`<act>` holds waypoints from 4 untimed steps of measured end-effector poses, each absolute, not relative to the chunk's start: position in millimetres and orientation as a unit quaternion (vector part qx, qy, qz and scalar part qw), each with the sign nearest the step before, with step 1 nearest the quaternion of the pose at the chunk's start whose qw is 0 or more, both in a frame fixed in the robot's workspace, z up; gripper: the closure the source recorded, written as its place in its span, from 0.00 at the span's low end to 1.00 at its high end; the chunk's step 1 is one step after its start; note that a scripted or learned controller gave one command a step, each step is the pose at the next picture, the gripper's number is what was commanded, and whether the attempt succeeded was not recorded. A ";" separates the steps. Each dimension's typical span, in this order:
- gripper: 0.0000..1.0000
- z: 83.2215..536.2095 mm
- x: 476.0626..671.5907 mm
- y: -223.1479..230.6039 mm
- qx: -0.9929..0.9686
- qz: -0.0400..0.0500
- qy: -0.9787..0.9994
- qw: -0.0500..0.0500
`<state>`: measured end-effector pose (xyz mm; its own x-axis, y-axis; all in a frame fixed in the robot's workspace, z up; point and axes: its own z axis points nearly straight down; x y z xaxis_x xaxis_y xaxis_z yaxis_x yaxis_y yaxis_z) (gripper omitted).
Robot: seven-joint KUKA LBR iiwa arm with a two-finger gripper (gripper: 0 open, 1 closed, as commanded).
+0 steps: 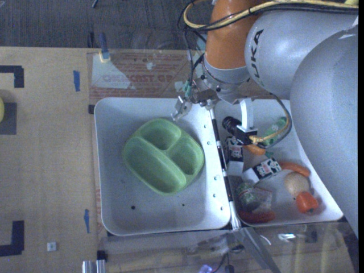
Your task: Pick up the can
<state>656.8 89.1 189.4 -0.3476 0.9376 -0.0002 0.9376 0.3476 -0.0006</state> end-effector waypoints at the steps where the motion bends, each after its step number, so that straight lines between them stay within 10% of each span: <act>1: 0.00 97.1 628.4 132.7 -0.639 -0.001 -0.769 -0.001; 3: 0.00 90.0 669.1 190.6 -0.795 0.008 -0.607 -0.005; 4: 0.00 91.7 574.3 195.4 -0.815 0.002 -0.579 -0.018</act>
